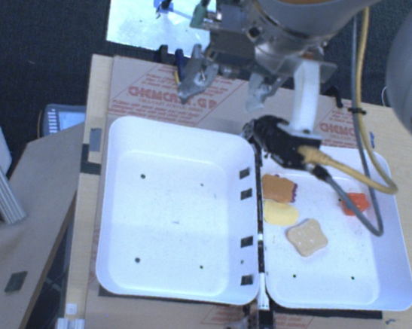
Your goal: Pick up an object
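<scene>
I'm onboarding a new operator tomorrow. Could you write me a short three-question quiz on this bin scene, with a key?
1. True or false: the toast-shaped piece lies in the left bin.
2. Which item lies nearest the divider between the bins? A) the orange block B) the yellow disc C) the toast-shaped piece
3. Fill in: the gripper is raised over the cardboard behind the ____ bin, with nothing between its fingers.

Key:
1. False; it lies in the right bin.
2. B; the disc sits just right of the divider, partly under the brown waffle piece.
3. Left.
</scene>
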`<state>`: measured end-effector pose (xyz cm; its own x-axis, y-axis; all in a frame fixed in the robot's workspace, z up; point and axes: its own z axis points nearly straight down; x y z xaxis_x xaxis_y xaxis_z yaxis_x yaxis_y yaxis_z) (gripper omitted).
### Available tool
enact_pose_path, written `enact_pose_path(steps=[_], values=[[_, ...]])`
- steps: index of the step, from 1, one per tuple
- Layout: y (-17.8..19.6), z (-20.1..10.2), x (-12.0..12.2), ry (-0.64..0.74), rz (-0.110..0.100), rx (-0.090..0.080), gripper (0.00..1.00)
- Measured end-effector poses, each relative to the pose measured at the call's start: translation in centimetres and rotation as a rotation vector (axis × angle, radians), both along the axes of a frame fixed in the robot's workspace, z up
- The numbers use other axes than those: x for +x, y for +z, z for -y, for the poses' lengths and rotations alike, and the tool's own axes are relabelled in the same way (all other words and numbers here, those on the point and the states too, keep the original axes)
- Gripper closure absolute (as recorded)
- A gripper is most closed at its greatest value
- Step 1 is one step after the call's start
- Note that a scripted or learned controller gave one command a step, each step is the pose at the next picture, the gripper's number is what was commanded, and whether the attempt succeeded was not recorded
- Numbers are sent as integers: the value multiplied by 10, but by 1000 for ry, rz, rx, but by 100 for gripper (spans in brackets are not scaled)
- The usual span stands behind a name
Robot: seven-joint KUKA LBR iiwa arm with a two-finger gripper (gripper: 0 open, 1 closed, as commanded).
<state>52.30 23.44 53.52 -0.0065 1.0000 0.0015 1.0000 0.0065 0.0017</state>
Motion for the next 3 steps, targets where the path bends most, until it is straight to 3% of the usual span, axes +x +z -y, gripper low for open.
enact_pose_path(steps=[1, 2, 3], values=[[0, 0, 0, 0, 0, 0, 0], [11, 0, 0, 5, 2, 2, 100], [11, 0, 0, 7, 1, 1, 0]])
